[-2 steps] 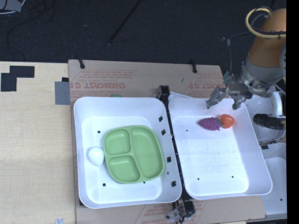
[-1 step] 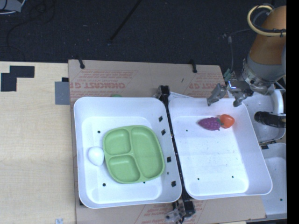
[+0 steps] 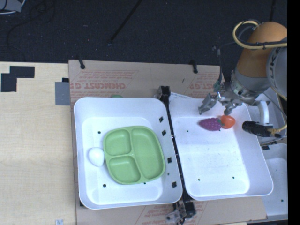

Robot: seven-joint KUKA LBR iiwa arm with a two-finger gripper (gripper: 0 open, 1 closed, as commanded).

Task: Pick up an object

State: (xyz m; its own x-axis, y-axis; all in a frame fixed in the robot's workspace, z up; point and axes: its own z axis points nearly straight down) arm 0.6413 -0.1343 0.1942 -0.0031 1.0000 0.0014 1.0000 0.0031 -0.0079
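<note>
While nothing is in the grip yet, this reads as the approach step. Landmark: the right bin [image 3: 220, 172]. Its near half is bare. At its far end lie a purple fruit [image 3: 211, 124] and an orange ball [image 3: 228, 121], touching or nearly so. Just beyond them, over the bin's far rim, hangs the gripper [image 3: 218, 105], fingers spread apart, holding nothing. Next move, I'd judge: come down over one piece, centred, then close. Neighbour may get nudged.

Grey arm [image 3: 262, 55] from the right, fingers [image 3: 205, 106] spread, pointing down.
</note>
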